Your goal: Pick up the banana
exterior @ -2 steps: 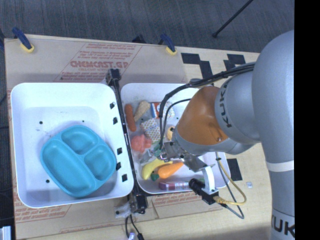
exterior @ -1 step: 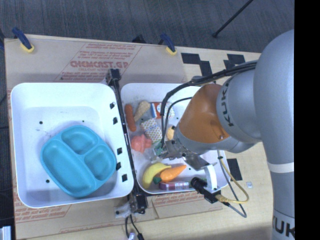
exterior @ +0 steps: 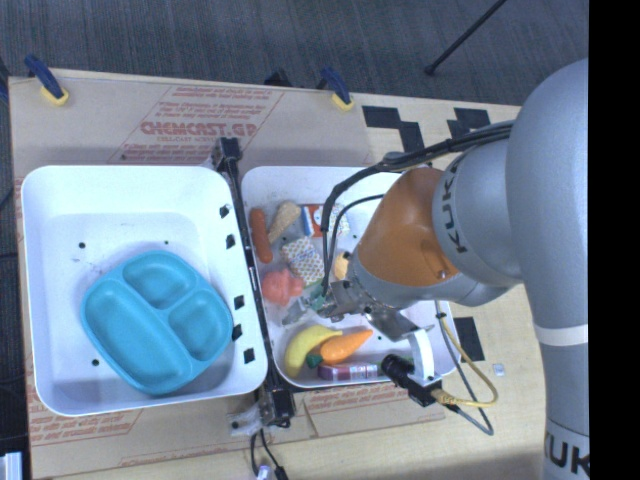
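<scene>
Banana (exterior: 306,345) lies in right bin (exterior: 262,193), near its front wall. Long axis runs lower-left to upper-right, curved, upper end touching orange carrot (exterior: 346,345). Gripper (exterior: 325,303) sits just above banana, under orange wrist band; fingers' state cannot be told. Banana is below them, not between.

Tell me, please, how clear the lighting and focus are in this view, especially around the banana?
In the camera view the light is even and soft; the arm throws a faint shadow over the right bin. The banana is a little soft but plainly readable, pale yellow beside the carrot. The white bins look bright, with mild glare on the left bin. The blue tray is sharp enough.
</scene>
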